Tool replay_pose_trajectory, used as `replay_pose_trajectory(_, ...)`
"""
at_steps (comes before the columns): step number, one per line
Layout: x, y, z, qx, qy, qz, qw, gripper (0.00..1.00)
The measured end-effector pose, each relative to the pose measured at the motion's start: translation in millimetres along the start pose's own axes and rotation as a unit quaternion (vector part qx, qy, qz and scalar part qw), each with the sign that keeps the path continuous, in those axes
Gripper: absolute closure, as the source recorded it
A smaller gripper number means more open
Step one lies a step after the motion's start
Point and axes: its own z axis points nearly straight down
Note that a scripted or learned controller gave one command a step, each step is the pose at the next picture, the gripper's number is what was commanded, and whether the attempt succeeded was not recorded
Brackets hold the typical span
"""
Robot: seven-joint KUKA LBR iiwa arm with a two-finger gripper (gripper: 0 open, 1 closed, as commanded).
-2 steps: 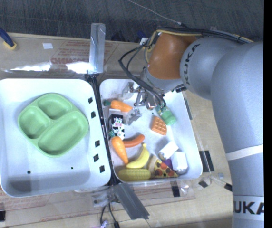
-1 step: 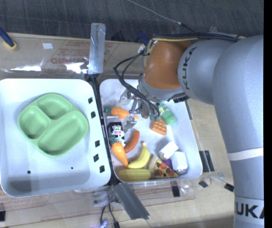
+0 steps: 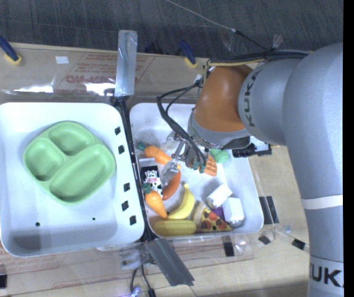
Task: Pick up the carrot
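Note:
An orange carrot (image 3: 157,154) with a green end lies in the right bin (image 3: 249,177), near its left wall. A second orange carrot-like piece (image 3: 155,204) lies lower down, beside a banana (image 3: 184,204). My gripper (image 3: 184,156) hangs low over the bin's middle, just right of the upper carrot. Directly below it is an orange-red oblong piece (image 3: 172,183). The wrist and cables hide what lies right under the gripper.
The right bin also holds a corn cob (image 3: 174,227), a pizza slice (image 3: 209,219), a white block (image 3: 219,195), a purple-and-white piece (image 3: 233,211) and a black-and-white card (image 3: 151,177). A green divided plate (image 3: 69,159) sits in the left bin (image 3: 16,228).

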Motion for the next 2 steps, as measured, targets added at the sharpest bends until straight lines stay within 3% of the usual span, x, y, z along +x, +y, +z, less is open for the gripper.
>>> replay_pose_trajectory(1,-17,-1,0,0.004,0.0,0.178,0.9841,0.0)
replay_pose_trajectory(2,-17,3,-10,0.001,0.0,0.174,0.9848,1.0)
